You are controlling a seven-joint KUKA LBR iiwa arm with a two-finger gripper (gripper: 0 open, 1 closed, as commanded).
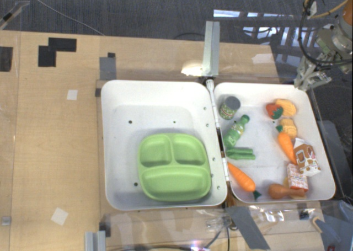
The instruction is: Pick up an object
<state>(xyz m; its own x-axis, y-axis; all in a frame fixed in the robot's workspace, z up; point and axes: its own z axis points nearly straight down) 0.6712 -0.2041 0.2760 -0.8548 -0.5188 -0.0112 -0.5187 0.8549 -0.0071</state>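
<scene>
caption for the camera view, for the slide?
Gripper above right bin's far corner; toy food in that bin, green divided plate in left bin.

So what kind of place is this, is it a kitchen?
Probably a robot lab, not a kitchen. A robot arm's claw hangs over two white bins on a wooden bench, and the food is toys, like the carrot.

Both bins (160, 92) were plain white. A lime-green divided plate (174, 167) sat in the left one. The right one held more colour — two orange carrots (241, 177), a green bottle (236, 130), a dark green bean pod (240, 154), and a red-and-white printed carton (305, 157).
</scene>
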